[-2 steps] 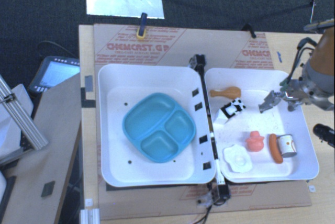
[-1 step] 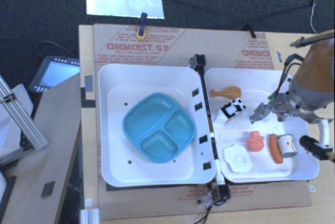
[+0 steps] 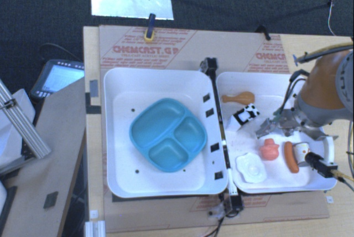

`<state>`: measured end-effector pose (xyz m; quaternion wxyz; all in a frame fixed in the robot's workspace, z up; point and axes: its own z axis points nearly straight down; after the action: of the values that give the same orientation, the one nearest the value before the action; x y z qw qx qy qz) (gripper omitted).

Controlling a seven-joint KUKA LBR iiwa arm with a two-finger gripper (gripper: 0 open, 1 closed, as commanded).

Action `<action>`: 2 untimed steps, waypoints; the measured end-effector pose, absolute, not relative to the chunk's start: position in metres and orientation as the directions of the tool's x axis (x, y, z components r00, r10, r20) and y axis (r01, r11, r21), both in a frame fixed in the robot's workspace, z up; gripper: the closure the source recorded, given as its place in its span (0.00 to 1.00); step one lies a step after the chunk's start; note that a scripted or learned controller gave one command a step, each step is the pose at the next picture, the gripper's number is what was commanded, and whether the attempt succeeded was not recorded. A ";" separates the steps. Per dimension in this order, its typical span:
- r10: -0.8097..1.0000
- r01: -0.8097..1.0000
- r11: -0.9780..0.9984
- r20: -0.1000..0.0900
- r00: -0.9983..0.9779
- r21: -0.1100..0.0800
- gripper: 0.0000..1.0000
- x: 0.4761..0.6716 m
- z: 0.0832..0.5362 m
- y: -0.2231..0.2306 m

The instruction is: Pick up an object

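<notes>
In the right bin (image 3: 332,147) my gripper (image 3: 269,127) hangs low over the middle of the floor. A black-and-white toy cow (image 3: 246,114) lies just to its left. A pink toy (image 3: 269,150) sits directly below it in the view, close to it. An orange-red sausage (image 3: 290,156) lies to the right of the pink toy. A brown drumstick (image 3: 238,98) rests near the bin's back left, and a white fried egg (image 3: 250,167) near its front left. I see nothing held in the gripper.
The left bin (image 3: 119,175) holds a blue divided plate (image 3: 167,134). A black divider rail (image 3: 215,119) runs between the two bins. The arm (image 3: 326,89) comes in over the right bin's right side.
</notes>
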<state>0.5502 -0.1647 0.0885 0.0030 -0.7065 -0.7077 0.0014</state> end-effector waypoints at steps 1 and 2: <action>1.000 1.000 0.002 0.002 -0.002 -0.005 1.00 0.552 0.100 -0.165; 1.000 1.000 0.005 -0.001 -0.005 0.002 1.00 0.560 0.142 -0.165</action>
<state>0.5600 -0.1653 0.1425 -0.0011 -0.7055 -0.7087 -0.0006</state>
